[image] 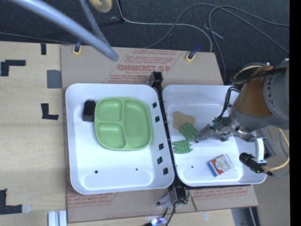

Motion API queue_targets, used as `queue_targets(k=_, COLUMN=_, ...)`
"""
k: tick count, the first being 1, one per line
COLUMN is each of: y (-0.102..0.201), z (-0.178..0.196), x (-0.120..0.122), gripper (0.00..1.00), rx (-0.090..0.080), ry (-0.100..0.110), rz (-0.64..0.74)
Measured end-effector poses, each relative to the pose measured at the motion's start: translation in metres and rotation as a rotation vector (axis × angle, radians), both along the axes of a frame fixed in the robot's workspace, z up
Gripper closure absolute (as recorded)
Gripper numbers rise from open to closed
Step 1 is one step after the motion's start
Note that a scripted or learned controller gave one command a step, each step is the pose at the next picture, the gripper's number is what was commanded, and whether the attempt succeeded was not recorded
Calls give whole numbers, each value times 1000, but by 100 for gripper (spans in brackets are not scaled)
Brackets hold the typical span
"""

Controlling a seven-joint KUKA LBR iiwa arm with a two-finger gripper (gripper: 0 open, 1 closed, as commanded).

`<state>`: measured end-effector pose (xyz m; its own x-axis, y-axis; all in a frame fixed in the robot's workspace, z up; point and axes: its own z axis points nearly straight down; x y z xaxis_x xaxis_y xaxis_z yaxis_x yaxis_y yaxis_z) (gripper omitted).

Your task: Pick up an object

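My arm enters from the right, and its grey body with the orange band covers the right wall of the right bin. My tool reaches leftward low over that bin; its tips are dark and small against the white floor, so I cannot tell whether they are apart or together, and nothing is visibly between them. A blurred grey bar crosses the top left corner, out of focus.

The 2 bins sit side by side on the tabletop, over a sheet of cardboard. The left bin holds a green plate with 3 compartments and, touching the plate's left edge, a small black block. The right bin holds a tan flat piece, a green knobbly toy just left of my tool, and a small card box printed in red, white and blue near the front wall.
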<state>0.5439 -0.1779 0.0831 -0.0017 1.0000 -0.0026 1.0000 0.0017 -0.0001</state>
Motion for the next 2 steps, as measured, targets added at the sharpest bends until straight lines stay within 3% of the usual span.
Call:
queue_targets(k=1, y=-1, z=13, x=1, gripper=100, rx=-1, ry=-4, rz=0)
queue_targets(k=2, y=5, z=56, x=1, gripper=100, rx=3, ry=-3, rz=0)
